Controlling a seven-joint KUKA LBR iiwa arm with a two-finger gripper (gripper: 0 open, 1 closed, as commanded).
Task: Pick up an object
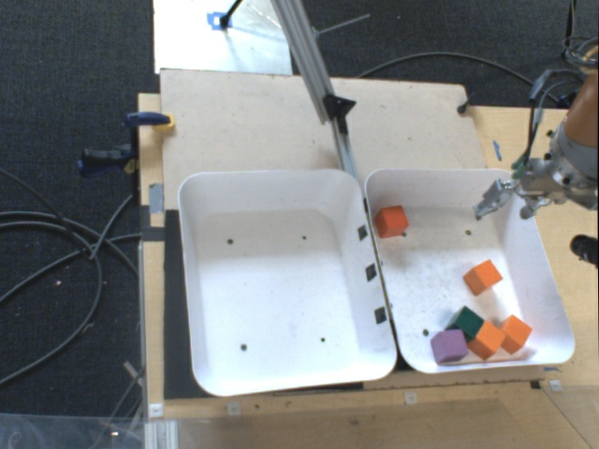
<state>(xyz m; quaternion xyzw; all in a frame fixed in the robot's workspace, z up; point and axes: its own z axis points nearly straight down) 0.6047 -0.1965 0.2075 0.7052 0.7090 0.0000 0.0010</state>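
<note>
The right bin (538,251) holds several small blocks. One orange cube (391,221) lies near its upper left wall. Another orange cube (482,277) sits mid-right. At the front a green cube (465,323), a purple cube (449,346) and two orange cubes (486,340) (516,333) are bunched together. My gripper (506,206) hangs over the bin's upper right part, open, with nothing between its fingers. It is well apart from every block.
The left bin (201,251) stands beside the right one, with a shared divider (370,269) between them. A slanted metal rod (309,54) crosses the board behind. A blue clamp (122,157) and cables lie off the bench's left side.
</note>
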